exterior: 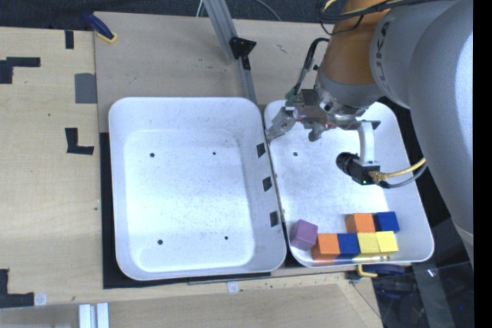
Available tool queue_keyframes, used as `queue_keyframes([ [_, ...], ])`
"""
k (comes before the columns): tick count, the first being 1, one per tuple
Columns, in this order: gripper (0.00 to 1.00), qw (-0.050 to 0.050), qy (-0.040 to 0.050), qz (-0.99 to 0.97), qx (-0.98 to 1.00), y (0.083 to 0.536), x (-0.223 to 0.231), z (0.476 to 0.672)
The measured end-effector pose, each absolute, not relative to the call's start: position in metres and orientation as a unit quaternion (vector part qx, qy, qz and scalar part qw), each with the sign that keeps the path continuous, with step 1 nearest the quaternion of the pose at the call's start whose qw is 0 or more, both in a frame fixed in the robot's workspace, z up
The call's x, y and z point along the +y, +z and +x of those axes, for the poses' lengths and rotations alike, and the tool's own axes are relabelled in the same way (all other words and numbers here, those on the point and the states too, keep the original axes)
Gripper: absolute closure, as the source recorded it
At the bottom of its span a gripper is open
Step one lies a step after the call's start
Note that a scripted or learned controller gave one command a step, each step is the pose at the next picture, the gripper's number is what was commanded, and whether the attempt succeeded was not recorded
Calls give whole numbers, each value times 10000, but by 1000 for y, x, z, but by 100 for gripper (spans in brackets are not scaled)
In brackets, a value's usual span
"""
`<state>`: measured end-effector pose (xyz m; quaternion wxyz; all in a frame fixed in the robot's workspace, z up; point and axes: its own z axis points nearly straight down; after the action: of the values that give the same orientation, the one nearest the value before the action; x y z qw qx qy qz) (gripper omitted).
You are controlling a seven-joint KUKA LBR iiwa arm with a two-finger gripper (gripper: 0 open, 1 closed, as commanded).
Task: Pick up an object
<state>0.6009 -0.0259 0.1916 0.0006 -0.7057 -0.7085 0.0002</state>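
A: Near edge first. What sits in the right bin [407, 165]?

B: Blocks, all bunched at that bin's near edge. Purple block [305, 233] at the near-left corner, tilted. Beside it a row: orange block [328, 244], blue block [348, 243], then yellow blocks [377, 243]. Behind the row, touching it, a second orange block [359, 223] and a second blue block [387, 221].

A: Anything lifted?

B: No, every block rests on the bin floor.

A: Middle of the bin?

B: Bare white floor, and a black cable end [352, 166] hanging off the arm toward the bin's right side.

A: Gripper?

B: Gripper [298, 127] is at the bin's far-left part, near the wall shared with the left bin [184, 188], well apart from the blocks. Jaws: two fingers spread apart, released, nothing between them.

A: Farther back?

B: Grey arm with its orange band [355, 42] over the bin's far edge. On the bench [154, 57] beyond the bin, a grey metal pole [215, 0] slanting, with a black clamp [242, 48].
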Motion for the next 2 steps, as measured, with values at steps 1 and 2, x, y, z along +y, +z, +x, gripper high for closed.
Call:
queue_keyframes([
  [1,0,6,-3,-7053,-7089,192,10,624],
  [2,0,-3,8,-7069,-7073,192,11,629],
])
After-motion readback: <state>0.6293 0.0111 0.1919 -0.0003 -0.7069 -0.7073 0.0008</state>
